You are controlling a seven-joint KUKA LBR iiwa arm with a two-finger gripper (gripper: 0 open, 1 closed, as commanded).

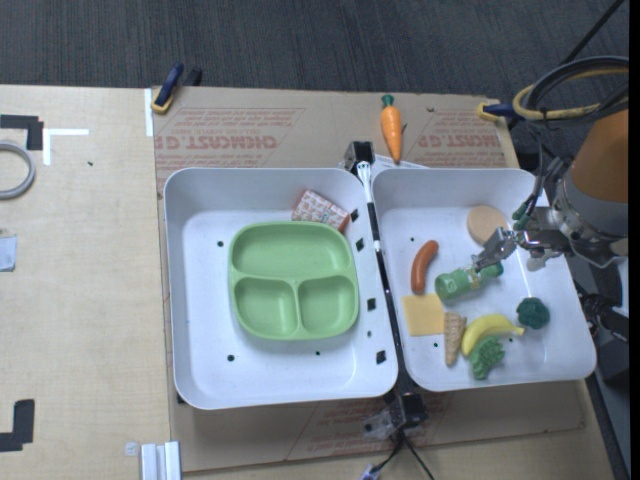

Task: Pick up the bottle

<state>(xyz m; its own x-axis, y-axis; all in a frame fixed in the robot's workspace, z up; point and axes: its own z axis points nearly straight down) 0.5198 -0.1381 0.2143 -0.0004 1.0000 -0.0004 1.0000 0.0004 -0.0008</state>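
The bottle is small and green with a pale label. It lies on its side in the middle of the right bin, its top end pointing up and right. My gripper reaches in from the right and sits right at that upper end, low over the bin floor. The tip overlaps the bottle's top, and the bottle rests on the bin floor. The grey arm with its orange band hangs over the bin's right rim.
Around the bottle lie a red sausage, a cheese slice, a banana, broccoli and a tan disc. The left bin holds a green divided plate. A carrot lies behind the bins.
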